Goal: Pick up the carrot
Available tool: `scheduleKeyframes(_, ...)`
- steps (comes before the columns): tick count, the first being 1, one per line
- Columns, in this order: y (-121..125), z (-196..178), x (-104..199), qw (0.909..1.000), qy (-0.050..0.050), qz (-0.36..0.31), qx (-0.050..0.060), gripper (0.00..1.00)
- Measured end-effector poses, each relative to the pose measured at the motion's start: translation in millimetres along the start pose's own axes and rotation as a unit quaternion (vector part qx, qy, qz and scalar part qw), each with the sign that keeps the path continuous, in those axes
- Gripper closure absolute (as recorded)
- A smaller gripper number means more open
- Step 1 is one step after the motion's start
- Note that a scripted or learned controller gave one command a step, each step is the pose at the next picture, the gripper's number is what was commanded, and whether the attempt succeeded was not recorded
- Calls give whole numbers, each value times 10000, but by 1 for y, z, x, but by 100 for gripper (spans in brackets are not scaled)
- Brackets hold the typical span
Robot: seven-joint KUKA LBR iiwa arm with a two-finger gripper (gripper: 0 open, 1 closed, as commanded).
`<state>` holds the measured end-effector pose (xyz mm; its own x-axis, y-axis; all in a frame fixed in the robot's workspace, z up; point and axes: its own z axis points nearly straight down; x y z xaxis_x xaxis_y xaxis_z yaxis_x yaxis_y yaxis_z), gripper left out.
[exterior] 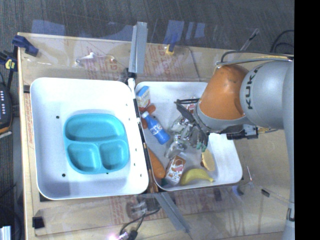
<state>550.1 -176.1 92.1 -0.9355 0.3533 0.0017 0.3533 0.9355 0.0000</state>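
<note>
The gripper [181, 143] hangs mid-bin, its state impossible to tell, so it should travel toward the carrot [156, 166] along the right bin's [226, 176] left wall, avoiding the blue bottle [156, 129].

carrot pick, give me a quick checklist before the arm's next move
1. Carrot located: ok, it lies along the left wall of the right bin, near the front corner.
2. Carrot top free: ok, nothing rests on it.
3. Room beside it: not ok, the bin wall is on one side and a small carton on the other.
4. Gripper over the carrot: not ok, it is above the bin's middle, to the right of the carrot.
5. Gripper free of load: cannot tell.
6. Neighbours: banana and blue bottle sit close by.
</note>
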Motion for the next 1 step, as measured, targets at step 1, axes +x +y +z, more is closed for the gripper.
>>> scheduleKeyframes(1,-39,-38,6,10000,-24,73,-2,0)
